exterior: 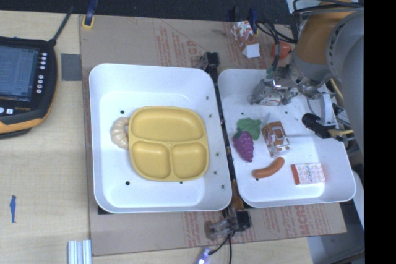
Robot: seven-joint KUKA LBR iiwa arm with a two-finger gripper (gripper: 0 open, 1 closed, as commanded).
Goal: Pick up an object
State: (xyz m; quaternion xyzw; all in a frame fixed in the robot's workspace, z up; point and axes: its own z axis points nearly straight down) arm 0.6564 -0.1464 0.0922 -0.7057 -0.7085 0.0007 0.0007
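Note:
The right bin (247, 191) holds a purple grape bunch with green leaves (245, 141), a brown-and-white packet (275, 138), an orange sausage (268, 168) and a small red-and-white box (308, 174). My gripper (270, 94) hangs over the bin's far edge, above and behind the packet, apart from all of them. Nothing shows between its fingers. The grey arm with its orange band (322, 40) comes in from the upper right.
The left bin (105, 133) carries a yellow divided tray (167, 143) with a pale bread-like item (119, 132) at its left. A tablet (25, 83) lies at the far left. Cables and a small box (244, 34) lie behind the right bin.

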